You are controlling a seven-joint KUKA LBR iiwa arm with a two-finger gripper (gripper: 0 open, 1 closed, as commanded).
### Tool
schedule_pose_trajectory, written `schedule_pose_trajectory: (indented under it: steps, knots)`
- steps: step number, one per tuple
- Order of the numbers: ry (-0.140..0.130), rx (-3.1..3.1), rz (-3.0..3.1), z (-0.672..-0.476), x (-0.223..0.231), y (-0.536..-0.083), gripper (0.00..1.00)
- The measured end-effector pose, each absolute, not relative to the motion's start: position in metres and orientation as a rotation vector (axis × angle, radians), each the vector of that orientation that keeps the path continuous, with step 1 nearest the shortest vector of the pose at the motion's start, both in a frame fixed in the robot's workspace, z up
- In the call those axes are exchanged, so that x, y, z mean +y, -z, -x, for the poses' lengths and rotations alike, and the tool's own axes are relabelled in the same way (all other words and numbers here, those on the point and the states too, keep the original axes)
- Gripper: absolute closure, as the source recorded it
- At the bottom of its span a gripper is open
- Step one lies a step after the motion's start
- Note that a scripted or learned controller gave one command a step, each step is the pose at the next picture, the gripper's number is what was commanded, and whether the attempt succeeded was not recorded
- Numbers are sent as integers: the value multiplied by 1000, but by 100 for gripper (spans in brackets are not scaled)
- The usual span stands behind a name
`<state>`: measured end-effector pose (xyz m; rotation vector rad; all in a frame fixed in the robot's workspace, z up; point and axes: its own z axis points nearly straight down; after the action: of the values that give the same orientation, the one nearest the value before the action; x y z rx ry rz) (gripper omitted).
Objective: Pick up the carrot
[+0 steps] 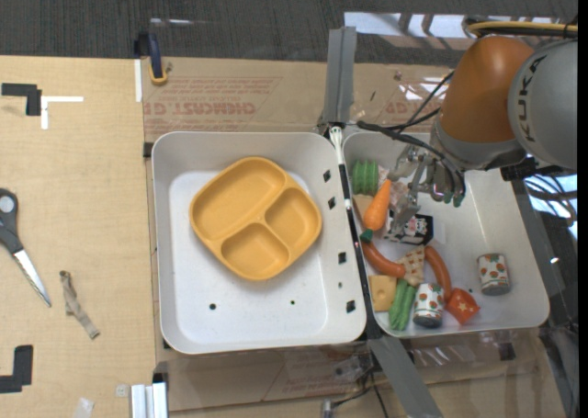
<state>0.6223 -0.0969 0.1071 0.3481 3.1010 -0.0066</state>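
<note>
A grey robot gripper (411,188) hangs over the right bin (524,251), centre right of frame. Whether it is wide or narrow cannot be told. The carrot (376,209) lies just left of it, near the bin's left wall.

Two shallow white bins side by side on a cardboard-covered bench. In the left bin (175,251), a yellow three-compartment plate (255,217), tilted diagonally. In the right bin (524,251), toy food crowded toward its left wall: a carrot (377,208) standing near-upright, a green ribbed piece (366,175) just beyond it, a sausage (383,262) nearer, a cracker (414,265), another sausage (438,268), a cheese wedge (382,292), a green pod (401,304), two small cans (428,304) (493,273), and a red pepper (461,305). Over the right bin, the gripper (415,194), just right of the carrot, below the orange band (487,85). On the wooden table far left, scissors (18,255).
</note>
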Motion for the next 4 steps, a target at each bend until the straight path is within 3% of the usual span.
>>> schedule_pose_trajectory:
  steps: [1,4]
  knots:
    - [2,3081,-441,-618,-100,-108,0]
    - [-15,2776,-1425,-658,-98,-107,0]
